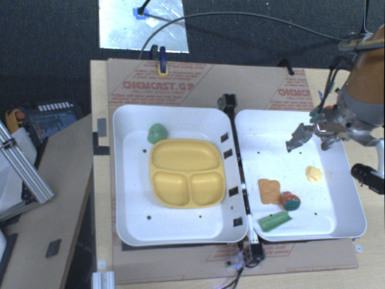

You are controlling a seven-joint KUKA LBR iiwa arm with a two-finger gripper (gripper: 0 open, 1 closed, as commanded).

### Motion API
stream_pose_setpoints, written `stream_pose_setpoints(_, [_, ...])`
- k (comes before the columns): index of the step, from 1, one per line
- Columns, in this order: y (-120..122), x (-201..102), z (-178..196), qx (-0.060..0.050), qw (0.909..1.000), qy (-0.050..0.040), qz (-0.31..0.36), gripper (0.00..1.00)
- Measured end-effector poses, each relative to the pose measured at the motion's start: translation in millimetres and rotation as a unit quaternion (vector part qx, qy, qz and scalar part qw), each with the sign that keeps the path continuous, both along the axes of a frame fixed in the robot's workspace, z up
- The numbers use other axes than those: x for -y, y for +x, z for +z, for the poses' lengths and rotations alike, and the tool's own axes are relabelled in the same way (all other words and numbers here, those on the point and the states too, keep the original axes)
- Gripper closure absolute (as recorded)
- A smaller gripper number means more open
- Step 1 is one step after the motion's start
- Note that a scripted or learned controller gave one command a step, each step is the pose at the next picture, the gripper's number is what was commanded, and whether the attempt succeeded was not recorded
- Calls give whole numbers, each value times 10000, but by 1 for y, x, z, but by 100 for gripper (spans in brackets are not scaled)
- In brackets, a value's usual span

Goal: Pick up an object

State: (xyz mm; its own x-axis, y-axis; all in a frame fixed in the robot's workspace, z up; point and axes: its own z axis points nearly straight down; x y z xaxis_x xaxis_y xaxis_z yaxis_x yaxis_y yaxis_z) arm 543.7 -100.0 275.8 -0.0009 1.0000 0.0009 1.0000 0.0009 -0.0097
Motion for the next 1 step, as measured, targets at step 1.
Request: stream_pose_setpoints(1, [2, 0, 6, 56, 10000, -5, 11, 0])
